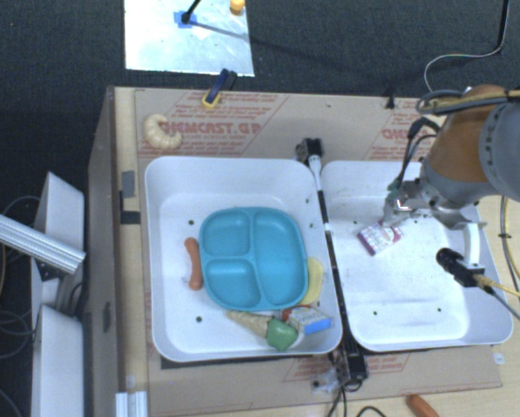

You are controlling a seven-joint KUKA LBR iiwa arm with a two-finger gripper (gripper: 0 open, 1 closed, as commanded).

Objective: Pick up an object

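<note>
The grey arm (481, 159) with its orange band reaches in over the right bin (416, 320), its gripper (397, 208) low above the bin floor; whether the jaws are wide or narrow cannot be told at this angle. Just beside the gripper, toward the bin's middle, lies a small pink-and-white packet (378, 237) flat on the floor. The left bin (168, 259) holds a blue divided tray (251, 257), with a reddish sausage-shaped piece (193, 263) just left of it, a yellow banana (315, 281) tucked at its right edge, and a green piece (281, 334) near the front wall.
</note>
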